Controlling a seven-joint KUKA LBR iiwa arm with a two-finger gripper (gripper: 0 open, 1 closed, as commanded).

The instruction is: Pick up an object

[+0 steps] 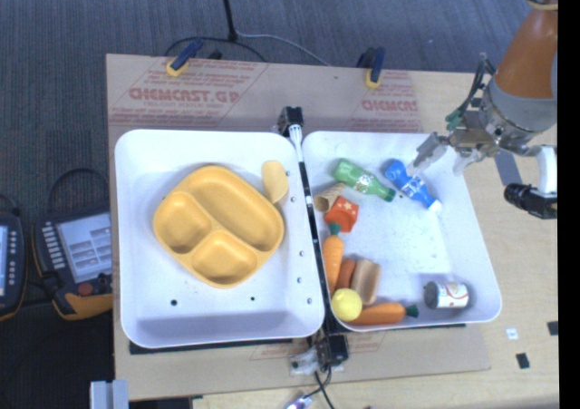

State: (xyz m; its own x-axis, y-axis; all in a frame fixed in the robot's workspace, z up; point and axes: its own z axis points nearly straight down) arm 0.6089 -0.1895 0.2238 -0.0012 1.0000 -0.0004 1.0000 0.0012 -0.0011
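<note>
hovering hand (450, 150) near blue bottle (408, 183)

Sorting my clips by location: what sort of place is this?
Probably a robotics lab: two white bins clamped onto a cardboard-covered bench, toy food like a carrot, and a handheld controller on the carpet.

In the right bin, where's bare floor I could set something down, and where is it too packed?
In the right bin, bare floor lies mid-right, bordered by the blue bottle above, the can below and the carrots on the left. The left side is crowded: green bottle, red block, lemon.
</note>
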